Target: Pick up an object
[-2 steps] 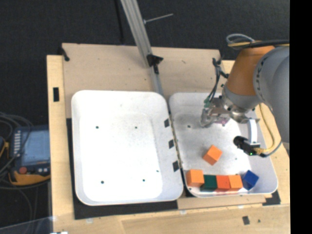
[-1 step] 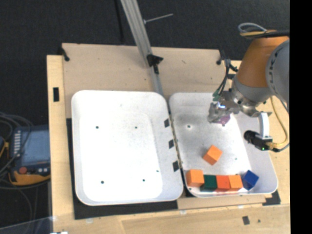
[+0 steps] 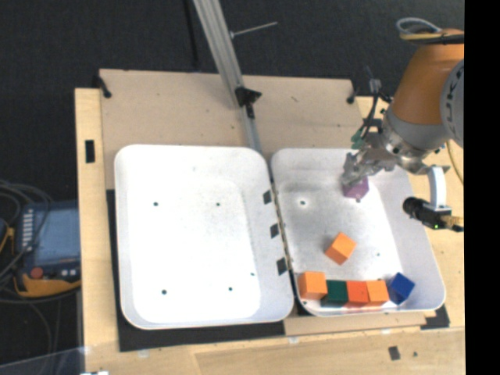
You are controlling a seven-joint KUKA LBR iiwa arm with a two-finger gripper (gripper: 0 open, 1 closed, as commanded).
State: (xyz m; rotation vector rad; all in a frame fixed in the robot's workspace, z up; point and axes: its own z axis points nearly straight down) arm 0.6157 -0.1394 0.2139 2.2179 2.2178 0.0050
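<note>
I see the gripper (image 3: 358,180) closed around a purple block (image 3: 357,188), over the right bin (image 3: 312,170), up from the orange cube (image 3: 341,248).

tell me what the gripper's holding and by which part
A purple block sits right under the gripper in the right bin. Whether it is gripped, or where, cannot be told.

A pale wooden bench (image 3: 180,108) fills the middle of the frame, set against dark floor. Two shallow white bins lie on it side by side: the left bin (image 3: 195,233) at centre left, the right bin (image 3: 312,178) at centre right, their inner edges nearly touching. A slanted metal post (image 3: 223,45) rises from the bench's upper middle, just above the gap between them.
</note>
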